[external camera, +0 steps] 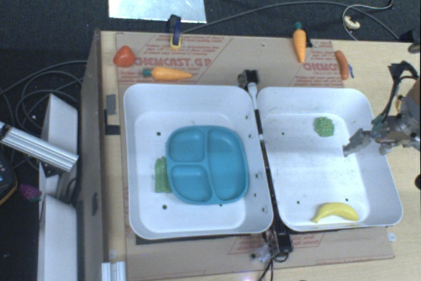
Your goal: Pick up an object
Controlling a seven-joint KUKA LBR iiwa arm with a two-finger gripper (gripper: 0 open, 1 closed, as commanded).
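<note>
White bins sit side by side on the bench; I hang over the right bin, at its right edge. My fingers hold nothing; open or closed, I cannot tell. Green broccoli lies near, just up-left, likeliest target. Banana rests by the front wall.

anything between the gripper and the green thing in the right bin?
Nothing visible. The gripper sits at the right bin's right side, and the green object lies up and to its left on bare bin floor. The banana is off toward the near edge, out of the path.
</note>
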